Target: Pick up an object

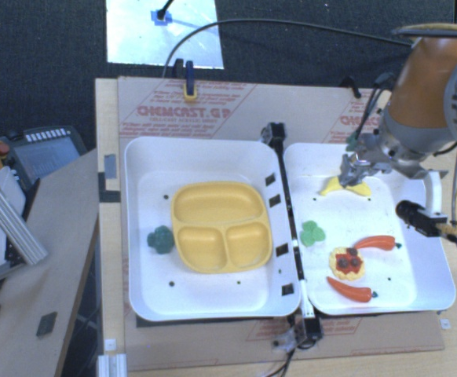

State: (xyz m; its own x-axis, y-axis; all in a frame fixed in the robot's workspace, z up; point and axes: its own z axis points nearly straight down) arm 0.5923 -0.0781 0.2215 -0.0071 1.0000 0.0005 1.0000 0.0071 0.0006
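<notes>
My gripper [352,173] hangs low over the far part of the right bin [429,289], directly above a yellow banana [340,186] that lies on the bin floor. The fingertips sit at the banana's upper edge. Nearer the front of the same bin lie a green broccoli piece [312,232], a red chili pepper [375,243], a small round pizza toy [347,263] and a second red pepper [350,290].
The left bin [146,289] holds a yellow divided plate [217,226] and a dark green broccoli [161,239] beside it. A black clip strip [285,210] runs along the seam between the bins. A teach pendant [44,155] lies at the far left.
</notes>
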